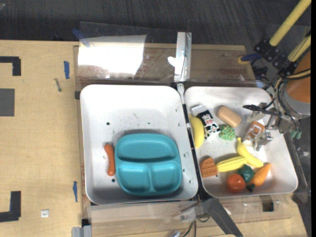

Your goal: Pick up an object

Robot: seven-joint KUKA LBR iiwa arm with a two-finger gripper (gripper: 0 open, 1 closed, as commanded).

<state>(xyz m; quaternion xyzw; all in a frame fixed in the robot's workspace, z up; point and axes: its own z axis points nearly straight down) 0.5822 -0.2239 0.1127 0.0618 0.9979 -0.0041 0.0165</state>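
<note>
The right bin (284, 154) holds several toy foods. Among them are a yellow banana (197, 131), a black-and-white cow-patterned box (208, 122), a tan bread roll (229, 116), a green bumpy piece (227, 133) and a waffle (209, 167). There are also a yellow corn cob (231, 163), a second yellow banana (248, 154), a red tomato (236, 182) and an orange carrot (261, 174). My gripper (261, 136) hangs low over the right side of this bin, just above the second banana. A small orange-and-white piece (256, 129) sits right against it.
The left bin (98, 112) holds a teal divided plate (148, 163) and an orange sausage (110, 159) at its left. A clear plastic sheet (128, 58) lies behind the bins. Yellow rods and cables (286, 28) crowd the upper right.
</note>
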